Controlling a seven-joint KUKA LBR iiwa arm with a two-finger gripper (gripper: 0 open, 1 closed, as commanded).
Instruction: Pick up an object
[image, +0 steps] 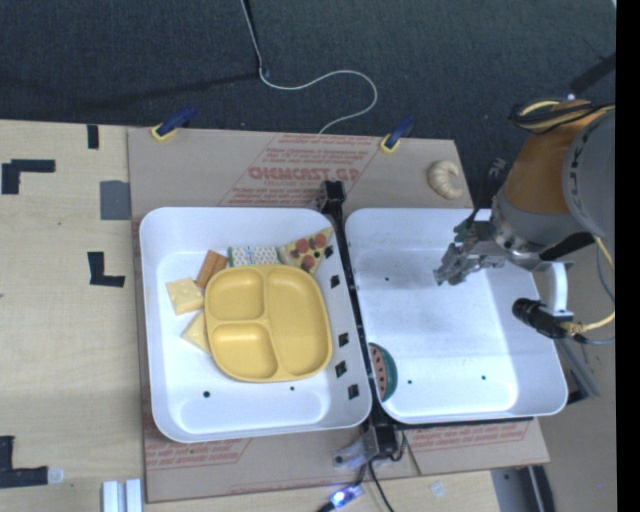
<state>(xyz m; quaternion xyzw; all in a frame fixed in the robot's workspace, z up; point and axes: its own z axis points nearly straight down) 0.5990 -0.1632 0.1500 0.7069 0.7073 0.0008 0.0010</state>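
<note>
Nearest the bottom edge of the view, a tangle of clamps and wiring (365, 455) sits at the joint where the two bins meet, on a cardboard sheet (300, 170) that underlies both. Just above it, a small round dark-green object (382, 370) lies at the left wall of the right bin (450, 400), partly hidden by the black divider (345, 300) between the bins. In the left bin (170, 400), a yellow three-compartment plate (268, 322) lies flat near the middle, covering parts of several smaller pieces: a pale cracker-like square (184, 295) and a brown slab (210, 267) at its left edge, a patterned card (252, 255) and a pizza-like wedge (308, 248) along its far edge. Farther up in the right bin, the gripper (452, 270) hangs over the bin's upper right part, over bare white floor, well apart from the green object and from the plate; whether it is spread or closed cannot be told, and nothing is seen in it. The grey arm (545, 190) with its orange band comes in from the right. Beyond the bins, a beige lump (447, 178) rests on the cardboard, and a white cable (320, 80) loops over the dark floor.
</note>
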